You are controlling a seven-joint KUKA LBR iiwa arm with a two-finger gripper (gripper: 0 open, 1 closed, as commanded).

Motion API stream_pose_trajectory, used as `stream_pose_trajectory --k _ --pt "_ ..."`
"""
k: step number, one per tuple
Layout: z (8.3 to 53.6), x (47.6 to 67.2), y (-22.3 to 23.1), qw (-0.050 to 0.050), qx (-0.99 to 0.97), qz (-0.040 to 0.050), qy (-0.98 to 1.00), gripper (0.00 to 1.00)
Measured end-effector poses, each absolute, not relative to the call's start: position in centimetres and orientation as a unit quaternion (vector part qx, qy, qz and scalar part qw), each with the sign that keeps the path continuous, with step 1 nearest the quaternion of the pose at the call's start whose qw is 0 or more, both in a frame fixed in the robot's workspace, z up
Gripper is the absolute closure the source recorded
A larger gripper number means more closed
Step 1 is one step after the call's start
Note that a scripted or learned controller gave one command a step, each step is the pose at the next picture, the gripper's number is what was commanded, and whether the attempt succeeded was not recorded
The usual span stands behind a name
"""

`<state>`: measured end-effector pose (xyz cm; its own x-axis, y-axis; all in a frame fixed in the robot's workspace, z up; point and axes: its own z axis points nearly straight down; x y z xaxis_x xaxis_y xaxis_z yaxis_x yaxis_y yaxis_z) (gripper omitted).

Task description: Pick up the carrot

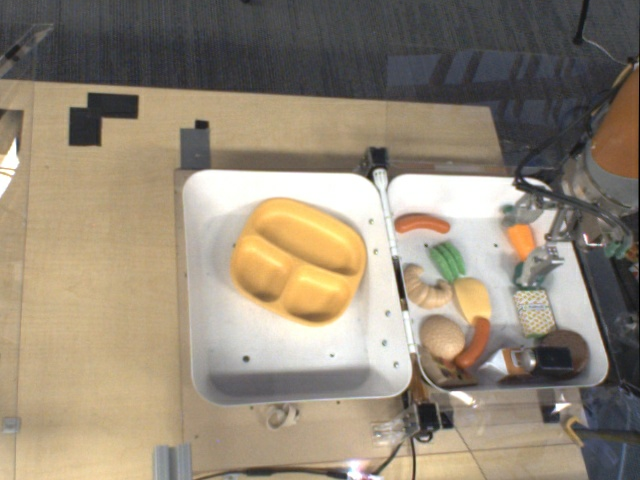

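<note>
The carrot [520,241] is a short orange piece lying in the right bin [580,368], near its far right side. My gripper [531,238] reaches in from the right and hangs over the carrot. One fingertip [517,210] is just beyond the carrot and the other is just in front of it. The fingers stand open and straddle the carrot without closing on it. The arm's orange band [615,133] shows at the right edge.
The right bin also holds a red sausage [422,225], a green vegetable [448,260], a croissant-like piece [428,290], a yellow fruit [473,298], a small printed packet [535,313] and a dark item [555,354]. In the left bin [215,368] lies a yellow divided tray [298,258].
</note>
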<state>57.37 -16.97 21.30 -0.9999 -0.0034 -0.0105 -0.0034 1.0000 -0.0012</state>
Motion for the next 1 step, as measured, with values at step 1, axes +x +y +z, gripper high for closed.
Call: stream_pose_trajectory --k 1 --pt "10.42 59.54 -20.24 0.0 -0.011 0.0008 1.0 0.0"
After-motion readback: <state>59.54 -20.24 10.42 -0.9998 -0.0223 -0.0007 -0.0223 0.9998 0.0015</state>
